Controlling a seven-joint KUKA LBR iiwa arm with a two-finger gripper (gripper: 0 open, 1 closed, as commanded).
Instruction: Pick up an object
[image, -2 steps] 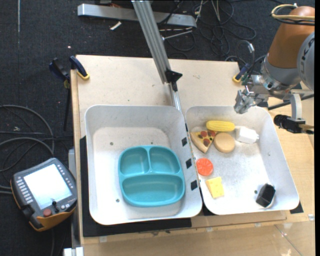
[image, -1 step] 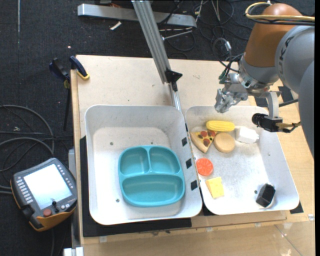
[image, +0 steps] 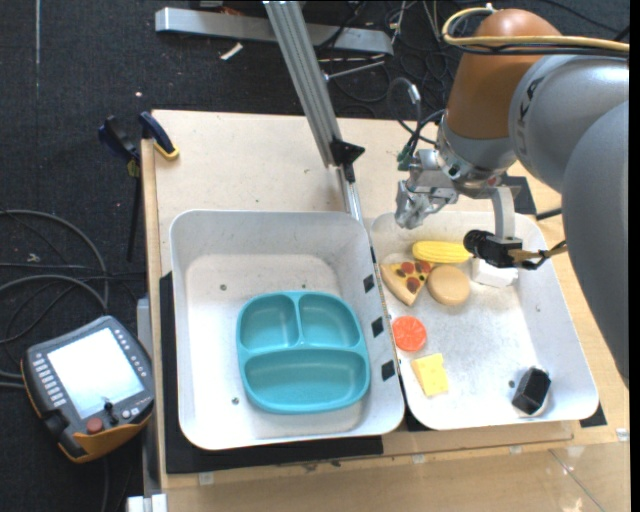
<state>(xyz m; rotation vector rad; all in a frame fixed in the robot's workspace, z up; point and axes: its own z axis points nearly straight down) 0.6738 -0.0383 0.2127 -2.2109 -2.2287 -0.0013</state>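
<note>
step: approach being made, nothing gripped | gripper (image: 414, 212) being held above right bin (image: 560, 330) far edge, finger state cannot be told | targets: yellow corn (image: 441, 251), pizza slice (image: 404, 280) lying just below | advice: one item being centred under tool before descent, neighbours being avoided

No text, label, brand, number or sign can be read anywhere. The handheld control pad (image: 88, 385) on the floor has a bright screen, but it is washed out and shows nothing legible.
</note>
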